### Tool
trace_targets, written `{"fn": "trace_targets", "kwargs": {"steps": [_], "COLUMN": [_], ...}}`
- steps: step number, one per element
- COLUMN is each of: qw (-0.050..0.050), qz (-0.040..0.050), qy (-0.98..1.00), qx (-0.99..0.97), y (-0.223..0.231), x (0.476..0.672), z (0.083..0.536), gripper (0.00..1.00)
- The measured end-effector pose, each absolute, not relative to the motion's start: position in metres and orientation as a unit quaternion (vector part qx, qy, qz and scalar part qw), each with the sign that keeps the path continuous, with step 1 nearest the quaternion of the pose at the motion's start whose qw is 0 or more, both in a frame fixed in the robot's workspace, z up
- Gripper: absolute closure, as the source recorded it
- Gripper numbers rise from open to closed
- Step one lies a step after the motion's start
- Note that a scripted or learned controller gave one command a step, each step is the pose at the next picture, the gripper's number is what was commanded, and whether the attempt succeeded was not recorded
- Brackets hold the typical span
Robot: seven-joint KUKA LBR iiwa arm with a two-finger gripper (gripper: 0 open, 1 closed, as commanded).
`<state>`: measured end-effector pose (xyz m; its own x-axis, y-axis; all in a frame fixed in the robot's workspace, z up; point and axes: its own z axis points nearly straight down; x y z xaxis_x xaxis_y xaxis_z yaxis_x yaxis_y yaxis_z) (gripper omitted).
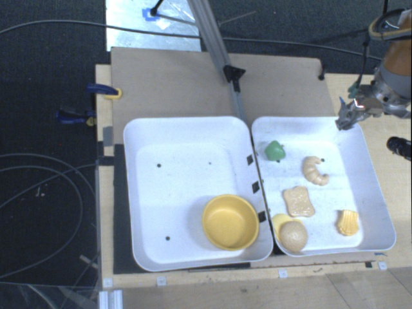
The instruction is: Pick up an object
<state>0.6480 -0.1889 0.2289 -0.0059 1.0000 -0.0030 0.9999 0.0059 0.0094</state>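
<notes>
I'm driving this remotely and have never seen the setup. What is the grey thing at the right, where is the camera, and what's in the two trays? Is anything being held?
The grey thing is a robot arm reaching in from the right; its gripper hangs over the upper right corner of the right bin. Nothing shows between its jaws, and I cannot tell whether they are open. The single camera sits above the bench, looking down at a slant. The left bin holds a yellow bowl. The right bin holds toy food: a green pepper, a croissant, a toast slice, a round bun and a yellow shell-shaped piece.
</notes>
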Motion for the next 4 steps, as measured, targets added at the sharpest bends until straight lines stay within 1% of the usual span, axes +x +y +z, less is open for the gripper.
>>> {"fn": "trace_targets", "kwargs": {"steps": [1,2,3,4], "qw": [0.002,0.001,0.001,0.000], "qz": [0.0007,0.0020,0.0013,0.0021], "qy": [0.710,0.711,0.711,0.711], "qx": [0.705,0.703,0.704,0.703], "y": [-0.189,-0.136,-0.089,-0.035], "x": [0.649,0.654,0.660,0.662], "z": [0.230,0.241,0.234,0.245], "gripper": [1.00,1.00,1.00,1.00]}}
